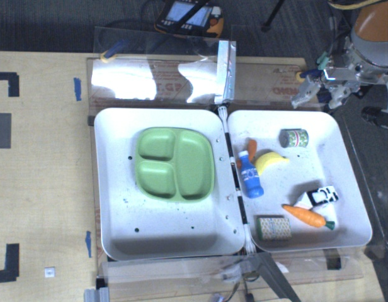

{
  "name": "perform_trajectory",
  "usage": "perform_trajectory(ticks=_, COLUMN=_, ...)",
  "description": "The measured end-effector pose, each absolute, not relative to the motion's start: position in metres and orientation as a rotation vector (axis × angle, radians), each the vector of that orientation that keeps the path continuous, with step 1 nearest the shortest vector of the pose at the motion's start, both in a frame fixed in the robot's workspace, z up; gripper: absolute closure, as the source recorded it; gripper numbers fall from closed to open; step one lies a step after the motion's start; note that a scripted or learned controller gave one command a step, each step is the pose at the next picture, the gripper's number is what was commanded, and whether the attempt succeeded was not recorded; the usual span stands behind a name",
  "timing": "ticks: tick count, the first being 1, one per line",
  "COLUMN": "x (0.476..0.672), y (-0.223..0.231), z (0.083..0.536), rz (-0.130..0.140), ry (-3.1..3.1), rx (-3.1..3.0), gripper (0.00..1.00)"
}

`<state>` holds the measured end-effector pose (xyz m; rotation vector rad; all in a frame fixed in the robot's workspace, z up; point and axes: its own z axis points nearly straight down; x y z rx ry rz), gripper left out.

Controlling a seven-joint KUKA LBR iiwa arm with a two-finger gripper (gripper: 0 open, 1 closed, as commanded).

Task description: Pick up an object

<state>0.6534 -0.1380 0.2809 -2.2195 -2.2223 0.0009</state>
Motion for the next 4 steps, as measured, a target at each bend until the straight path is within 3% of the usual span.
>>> perform_trajectory(ticks=1, x=0.666, y=-0.146, z=0.108, rz=-0.003, ry=-2.392, rx=-2.043, gripper=0.0)
perform_trajectory(ticks=2, x=0.601, y=-0.173, z=0.086, rz=-0.001, ry=-2.376, rx=-2.057, gripper=0.0)
perform_trajectory(ticks=3, x=0.554, y=-0.106, z=0.088, rz=-0.006, ry=-2.49, rx=-1.926, gripper=0.0)
perform_trajectory(ticks=4, x=0.611, y=-0.099, z=0.087, rz=-0.004, ry=-2.733, rx=-1.56, gripper=0.0)
